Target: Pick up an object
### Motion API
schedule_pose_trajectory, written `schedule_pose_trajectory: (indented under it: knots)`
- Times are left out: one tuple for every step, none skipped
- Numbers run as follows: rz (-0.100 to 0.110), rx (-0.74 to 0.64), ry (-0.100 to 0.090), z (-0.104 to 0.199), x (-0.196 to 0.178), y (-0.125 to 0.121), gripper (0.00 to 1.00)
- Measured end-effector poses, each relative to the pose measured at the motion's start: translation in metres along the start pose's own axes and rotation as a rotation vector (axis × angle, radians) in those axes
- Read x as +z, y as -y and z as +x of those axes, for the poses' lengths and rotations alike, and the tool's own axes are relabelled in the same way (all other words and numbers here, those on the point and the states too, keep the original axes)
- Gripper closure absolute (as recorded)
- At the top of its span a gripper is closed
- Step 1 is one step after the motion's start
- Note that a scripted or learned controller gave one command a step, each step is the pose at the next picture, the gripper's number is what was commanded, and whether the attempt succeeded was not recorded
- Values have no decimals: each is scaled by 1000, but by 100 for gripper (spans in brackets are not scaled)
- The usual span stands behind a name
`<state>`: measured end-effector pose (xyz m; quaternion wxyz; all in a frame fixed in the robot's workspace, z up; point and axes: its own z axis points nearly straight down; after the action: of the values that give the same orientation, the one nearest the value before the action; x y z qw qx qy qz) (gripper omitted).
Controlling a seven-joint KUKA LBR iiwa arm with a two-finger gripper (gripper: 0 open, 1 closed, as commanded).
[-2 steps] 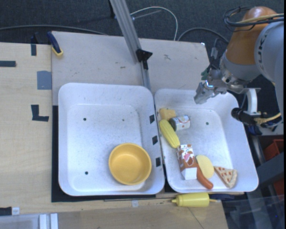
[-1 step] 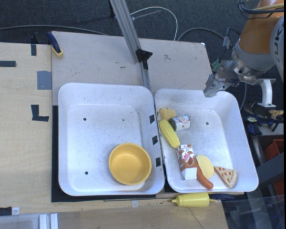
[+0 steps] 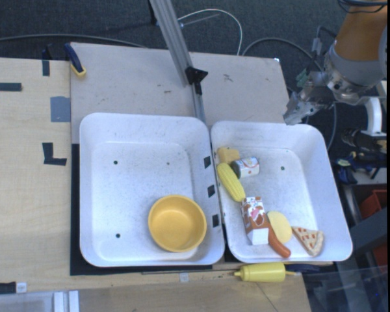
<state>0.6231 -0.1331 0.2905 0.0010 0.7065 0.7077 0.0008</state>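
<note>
Candidate objects lie in the right white bin (image 3: 325, 149): a yellow plastic corn cob (image 3: 231, 181) against its left wall, a small white-and-red carton (image 3: 247, 168) just beside it, a brown-and-white boxed item (image 3: 254, 220), a red sausage (image 3: 279, 246) and a waffle-patterned wedge (image 3: 309, 240) toward the near edge. The left white bin (image 3: 91, 174) holds a yellow bowl (image 3: 177, 223), and a yellow bottle (image 3: 262, 273) lies on the bench just outside the near rim. The gripper (image 3: 296, 111) hangs beyond the right bin's far right corner, grasping nothing, its opening impossible to judge; the approach step appears in hand, calling for travel inward over a chosen item and descent.

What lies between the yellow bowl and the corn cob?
In the camera view, between the yellow bowl and the corn cob lie the two bins' adjoining rims, with dark clips on them.
</note>
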Motion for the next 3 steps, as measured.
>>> schedule_pose_trajectory:
  knots:
    - [4,-4,-1,48,5,-1,100]
    - [5,-4,-1,96,10,10,100]
    - [8,-5,-2,151,33,23,100]
